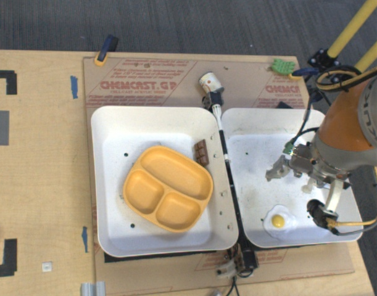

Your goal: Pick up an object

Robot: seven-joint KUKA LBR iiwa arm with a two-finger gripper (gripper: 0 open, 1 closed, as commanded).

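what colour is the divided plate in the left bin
Yellow-orange, seen clearly in the camera view: the divided plate.

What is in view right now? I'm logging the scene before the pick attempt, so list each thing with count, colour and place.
white bins: 2, white, side by side on the bench
divided plate: 1, yellow-orange, three compartments, lying in the left bin
small brown block: 1, brown, left bin, beside the plate's upper right edge
fried egg toy: 1, white with yellow centre, near the front edge of the right bin
cardboard sheet: 1, tan with red print, under the bins
blue clamp: 1, blue and yellow, cardboard's back left corner
green clamp: 1, green, cardboard's back right corner
arm: 1, grey with orange band, over the right bin
gripper: 1, grey, above the right bin
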